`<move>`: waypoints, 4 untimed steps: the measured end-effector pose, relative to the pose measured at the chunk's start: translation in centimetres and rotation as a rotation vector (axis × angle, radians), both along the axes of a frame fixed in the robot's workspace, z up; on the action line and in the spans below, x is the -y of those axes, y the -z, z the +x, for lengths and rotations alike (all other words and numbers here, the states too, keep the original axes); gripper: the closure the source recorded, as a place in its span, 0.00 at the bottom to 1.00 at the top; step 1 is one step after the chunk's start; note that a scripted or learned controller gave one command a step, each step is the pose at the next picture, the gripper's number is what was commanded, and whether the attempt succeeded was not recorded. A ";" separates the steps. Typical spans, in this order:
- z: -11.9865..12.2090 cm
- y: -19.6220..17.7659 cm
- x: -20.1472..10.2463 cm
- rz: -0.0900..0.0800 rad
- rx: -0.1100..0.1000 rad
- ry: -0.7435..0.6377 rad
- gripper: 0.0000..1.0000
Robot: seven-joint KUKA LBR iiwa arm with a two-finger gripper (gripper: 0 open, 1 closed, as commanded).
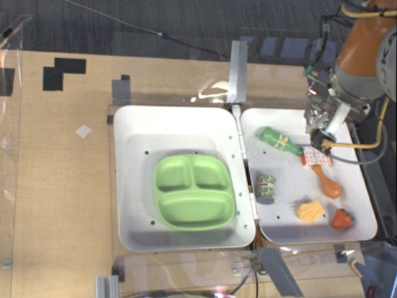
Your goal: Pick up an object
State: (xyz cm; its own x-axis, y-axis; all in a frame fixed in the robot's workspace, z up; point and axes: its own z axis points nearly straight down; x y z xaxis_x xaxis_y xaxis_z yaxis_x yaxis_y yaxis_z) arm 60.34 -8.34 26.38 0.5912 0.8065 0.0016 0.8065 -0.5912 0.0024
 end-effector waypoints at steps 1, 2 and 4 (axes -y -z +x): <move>-6.5 3.4 -3.5 0.000 -0.003 -0.301 1.00; -6.1 4.5 4.7 -0.001 -0.001 -0.186 1.00; -11.2 3.2 -8.4 -0.001 -0.001 -0.963 1.00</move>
